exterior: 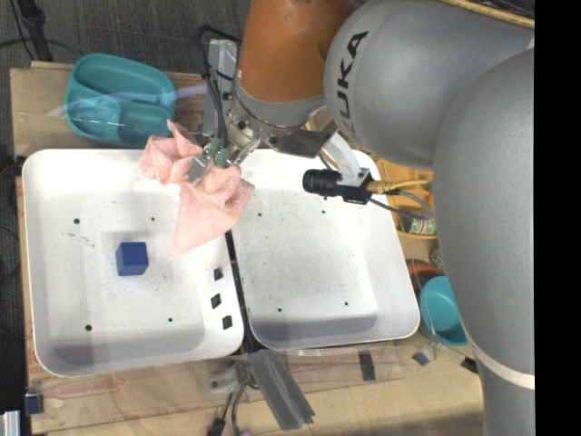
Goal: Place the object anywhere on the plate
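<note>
Near edge: the wooden counter (136, 398) carries two shallow white bins side by side.

Left bin (54, 334): holds a blue cube (132, 258), sitting flat on the bin floor, left of centre, apart from everything else. A pink cloth (204, 198) hangs over the far right part of this bin, its lower end draped toward the divide between the bins.

Right bin (363, 316): floor bare white with small dark specks.

Gripper (211, 160): positioned above the far edge of the bins at the divide, clamped on the upper part of the cloth, which is bunched between the fingers and lifted there.

Arm (436, 89): grey, with an orange band (281, 34) above the wrist. White lettering "KUKA" is readable on the grey casing.

Far left, on the counter beyond the left bin: a teal scoop (118, 94). A second teal item (442, 309) sits just beside the right bin's near right corner, partly hidden by the arm.
</note>
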Controlling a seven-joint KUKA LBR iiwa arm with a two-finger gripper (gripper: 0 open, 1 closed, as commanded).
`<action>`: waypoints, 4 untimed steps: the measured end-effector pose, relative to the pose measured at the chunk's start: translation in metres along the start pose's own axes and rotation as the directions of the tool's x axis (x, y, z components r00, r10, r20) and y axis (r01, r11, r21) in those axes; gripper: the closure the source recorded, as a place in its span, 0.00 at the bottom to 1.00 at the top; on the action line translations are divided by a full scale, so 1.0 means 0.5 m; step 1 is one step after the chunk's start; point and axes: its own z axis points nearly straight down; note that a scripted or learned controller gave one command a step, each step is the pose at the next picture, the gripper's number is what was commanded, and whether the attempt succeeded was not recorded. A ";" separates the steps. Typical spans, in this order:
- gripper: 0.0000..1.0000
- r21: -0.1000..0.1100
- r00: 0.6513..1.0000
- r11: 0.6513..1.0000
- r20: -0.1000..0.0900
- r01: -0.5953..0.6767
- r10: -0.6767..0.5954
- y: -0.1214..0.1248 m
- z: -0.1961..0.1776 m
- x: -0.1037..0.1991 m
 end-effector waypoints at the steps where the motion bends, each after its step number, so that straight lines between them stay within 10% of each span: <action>1: 1.00 0.001 0.985 0.985 -0.001 -0.172 0.172 0.003 0.028 0.133; 3: 1.00 -0.009 1.000 1.000 0.002 -0.030 0.030 0.018 0.370 0.326; 4: 1.00 -0.002 0.999 0.999 0.001 0.050 -0.050 0.078 0.266 0.220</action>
